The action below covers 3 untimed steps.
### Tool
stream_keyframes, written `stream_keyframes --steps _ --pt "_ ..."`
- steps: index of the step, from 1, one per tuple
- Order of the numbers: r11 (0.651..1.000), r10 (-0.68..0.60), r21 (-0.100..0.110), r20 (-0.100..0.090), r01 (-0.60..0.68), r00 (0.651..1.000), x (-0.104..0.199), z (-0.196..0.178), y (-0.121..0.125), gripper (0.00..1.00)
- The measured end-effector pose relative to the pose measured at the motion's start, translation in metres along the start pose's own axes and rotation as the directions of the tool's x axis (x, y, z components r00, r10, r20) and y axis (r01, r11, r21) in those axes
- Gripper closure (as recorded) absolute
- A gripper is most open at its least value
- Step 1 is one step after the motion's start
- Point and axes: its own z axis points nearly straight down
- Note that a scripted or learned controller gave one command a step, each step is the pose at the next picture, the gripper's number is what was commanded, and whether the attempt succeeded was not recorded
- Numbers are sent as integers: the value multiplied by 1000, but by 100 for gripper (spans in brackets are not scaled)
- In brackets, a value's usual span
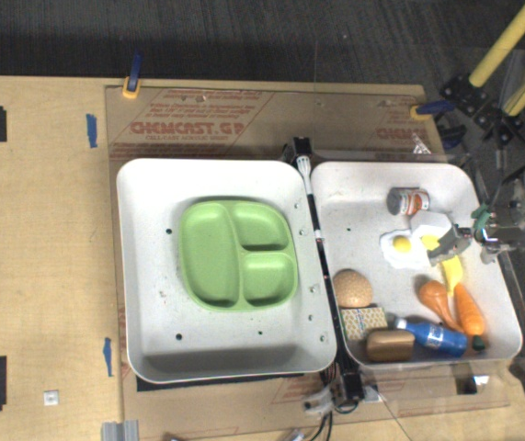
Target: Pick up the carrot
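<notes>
The carrot (pixel 469 310) lay in the right bin (pixel 363 186); the tool's (pixel 483 232) grip state was unclear.

A green divided plate (pixel 239 253) lay in the left white bin (pixel 142 274), well apart from the jaws. In the right bin (pixel 354 186), a fried-egg toy (pixel 400 245) sat just beside the jaws, a small can (pixel 407 200) above it, and a blue bottle (pixel 435 336) lay below.

Orange carrot (pixel 469 310), lying flat, right bin's near-right corner
</notes>
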Motion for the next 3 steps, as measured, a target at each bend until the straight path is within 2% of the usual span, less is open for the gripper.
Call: stream_keyframes --steps 1,2,3 --pt "995 -103 4 -2 103 995 -30 128 -14 0" --pt "945 -328 -5 5 328 945 -36 152 -10 0" --pt "945 -326 -18 21 326 945 -38 140 -6 100"
